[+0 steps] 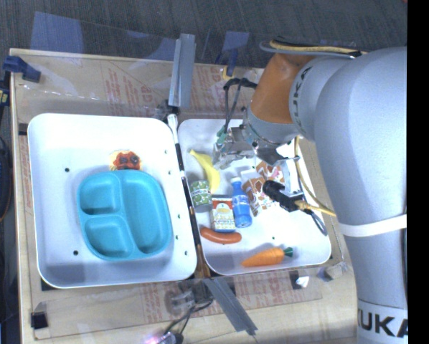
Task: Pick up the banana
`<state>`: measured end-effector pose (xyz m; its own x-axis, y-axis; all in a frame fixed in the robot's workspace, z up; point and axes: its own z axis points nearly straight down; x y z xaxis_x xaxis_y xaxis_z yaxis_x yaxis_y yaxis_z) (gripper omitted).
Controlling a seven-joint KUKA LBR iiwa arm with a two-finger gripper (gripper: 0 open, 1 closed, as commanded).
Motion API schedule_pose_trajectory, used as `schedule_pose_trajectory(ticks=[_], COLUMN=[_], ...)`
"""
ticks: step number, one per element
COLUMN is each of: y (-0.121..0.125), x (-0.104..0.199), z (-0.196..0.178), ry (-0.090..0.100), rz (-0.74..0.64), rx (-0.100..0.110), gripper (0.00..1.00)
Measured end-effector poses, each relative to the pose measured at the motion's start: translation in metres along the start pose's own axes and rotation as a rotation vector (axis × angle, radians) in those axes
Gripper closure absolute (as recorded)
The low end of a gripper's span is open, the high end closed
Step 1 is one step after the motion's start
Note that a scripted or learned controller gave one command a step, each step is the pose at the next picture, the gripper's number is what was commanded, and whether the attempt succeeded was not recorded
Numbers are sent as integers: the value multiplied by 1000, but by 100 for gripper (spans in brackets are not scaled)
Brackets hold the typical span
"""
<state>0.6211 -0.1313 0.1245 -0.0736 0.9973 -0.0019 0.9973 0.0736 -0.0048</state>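
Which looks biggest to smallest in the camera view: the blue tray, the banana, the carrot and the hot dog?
1. blue tray, by far the largest.
2. banana and carrot: these look about alike in length, and the banana's upper end runs under the gripper, so I won't rank them.
3. hot dog, the smallest.

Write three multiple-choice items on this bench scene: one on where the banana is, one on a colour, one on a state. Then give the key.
1. The banana lies in:
A. the right bin
B. the left bin
C. the blue tray

2. The divided tray in the left bin is:
A. red
B. blue
C. green

3. The banana is:
A. lifted clear of the bin
B. resting on the right bin's floor
C. standing in the tray

Key: 1 A, it lies by that bin's left wall; 2 B, plainly light blue; 3 B, it lies flat, left of the end effector.
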Motion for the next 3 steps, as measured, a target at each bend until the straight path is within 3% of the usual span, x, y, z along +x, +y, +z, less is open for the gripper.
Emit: schedule_pose_trajectory(ticks=[1,2,3], y=[0,-23,-23], x=[0,6,7], z=[0,33,24], ry=[0,2,3], rz=[0,63,57], rx=[0,1,4], gripper=[0,0,100])
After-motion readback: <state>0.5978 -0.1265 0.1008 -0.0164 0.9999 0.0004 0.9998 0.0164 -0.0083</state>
